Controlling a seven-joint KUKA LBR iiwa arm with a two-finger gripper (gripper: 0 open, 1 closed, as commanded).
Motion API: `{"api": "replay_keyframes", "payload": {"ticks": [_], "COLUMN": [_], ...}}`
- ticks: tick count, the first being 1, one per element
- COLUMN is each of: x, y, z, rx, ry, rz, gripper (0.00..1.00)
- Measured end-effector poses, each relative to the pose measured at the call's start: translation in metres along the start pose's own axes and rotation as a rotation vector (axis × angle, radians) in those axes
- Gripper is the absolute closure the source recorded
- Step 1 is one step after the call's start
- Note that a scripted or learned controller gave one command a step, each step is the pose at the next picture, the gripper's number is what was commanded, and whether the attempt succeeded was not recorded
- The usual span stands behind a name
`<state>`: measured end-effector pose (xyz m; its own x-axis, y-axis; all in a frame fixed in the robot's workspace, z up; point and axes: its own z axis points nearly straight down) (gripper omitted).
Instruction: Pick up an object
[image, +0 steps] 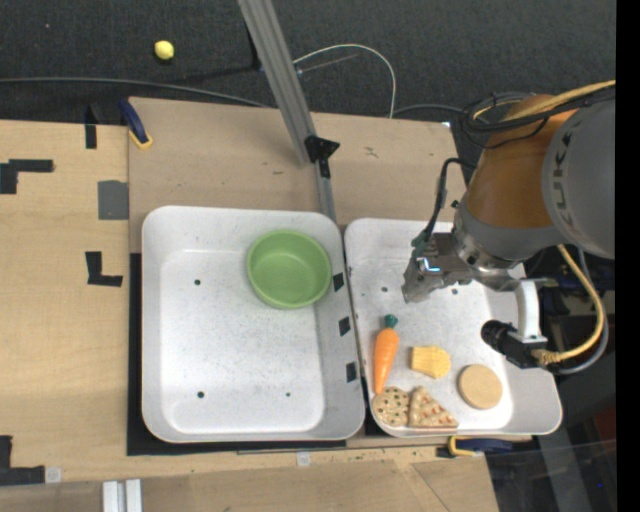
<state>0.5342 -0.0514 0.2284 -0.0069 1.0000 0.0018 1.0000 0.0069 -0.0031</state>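
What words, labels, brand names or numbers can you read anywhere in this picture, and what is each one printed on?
"KU": dark letters running down the grey arm casing at the right edge, cut off by the frame; the rest of the word is out of view.
No readable text on the left bin, the right bin, the green bowl, the carrot or the other food pieces.

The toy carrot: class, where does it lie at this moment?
The toy carrot lies in the right bin, near its left wall, just above the cookie and left of the yellow cheese piece.
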Motion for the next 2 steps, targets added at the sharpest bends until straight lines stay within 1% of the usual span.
{"api": "replay_keyframes", "payload": {"ticks": [1, 2], "x": [0.053, 0.108], "y": [0.010, 0.013], "z": [-0.009, -0.015], "rx": [-0.002, -0.001], "ry": [0.000, 0.000], "rz": [-0.001, -0.001], "gripper": [1.00, 1.00]}}
